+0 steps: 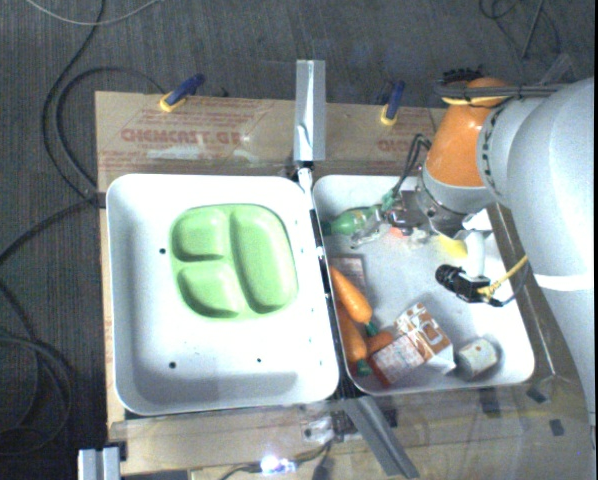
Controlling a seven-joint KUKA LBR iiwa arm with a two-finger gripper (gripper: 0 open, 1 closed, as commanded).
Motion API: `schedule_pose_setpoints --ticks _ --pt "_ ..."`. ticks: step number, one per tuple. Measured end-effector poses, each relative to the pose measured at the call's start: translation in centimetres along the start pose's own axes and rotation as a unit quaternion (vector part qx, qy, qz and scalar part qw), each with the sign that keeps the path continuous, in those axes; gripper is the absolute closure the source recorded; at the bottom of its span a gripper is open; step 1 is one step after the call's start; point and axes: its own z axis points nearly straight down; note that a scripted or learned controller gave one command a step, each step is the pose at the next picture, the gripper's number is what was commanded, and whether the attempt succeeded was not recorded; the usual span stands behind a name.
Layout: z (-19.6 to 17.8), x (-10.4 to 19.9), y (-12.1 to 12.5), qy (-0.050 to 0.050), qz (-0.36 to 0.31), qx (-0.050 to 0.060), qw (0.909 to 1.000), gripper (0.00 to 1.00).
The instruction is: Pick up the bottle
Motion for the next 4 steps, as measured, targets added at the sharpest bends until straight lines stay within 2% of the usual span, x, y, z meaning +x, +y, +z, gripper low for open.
schedule_pose_setpoints --ticks 1,2,3,4 --pt "-0.1 -0.3 -5.9 0.003 0.112 -0.005 0.9937 0.0" --pt "-2.5 -2.3 -1.6 0.001 0.262 0.006 0.9651 0.0" --pt "-0.1 1.3 -6.1 0.0 0.316 -0.003 0.9489 0.0" --pt "-2.1 1.5 -4.2 -0.001 0.482 0.007 0.876 0.0"
